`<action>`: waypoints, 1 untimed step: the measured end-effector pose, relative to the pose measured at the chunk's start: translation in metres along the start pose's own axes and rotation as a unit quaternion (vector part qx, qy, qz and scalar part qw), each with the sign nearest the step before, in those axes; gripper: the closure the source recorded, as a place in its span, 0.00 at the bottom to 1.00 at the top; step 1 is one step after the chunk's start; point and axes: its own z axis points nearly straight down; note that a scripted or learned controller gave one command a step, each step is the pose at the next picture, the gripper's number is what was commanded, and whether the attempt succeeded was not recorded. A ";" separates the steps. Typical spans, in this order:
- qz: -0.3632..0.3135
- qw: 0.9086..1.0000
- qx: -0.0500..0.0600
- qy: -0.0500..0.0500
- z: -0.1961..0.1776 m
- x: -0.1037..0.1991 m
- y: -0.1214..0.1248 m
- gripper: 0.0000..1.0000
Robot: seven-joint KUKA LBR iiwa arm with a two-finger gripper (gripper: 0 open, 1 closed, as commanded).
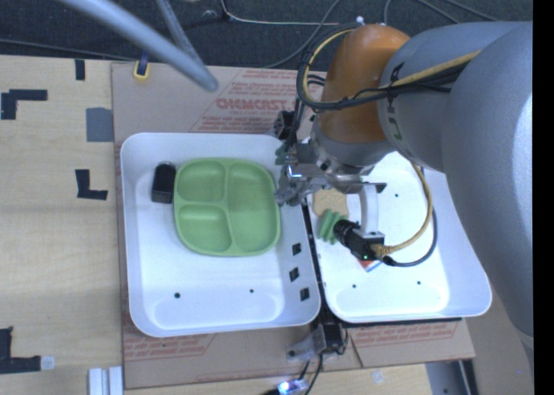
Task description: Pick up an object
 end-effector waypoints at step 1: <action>0.000 1.000 -0.001 0.000 -0.008 0.042 -0.007 1.00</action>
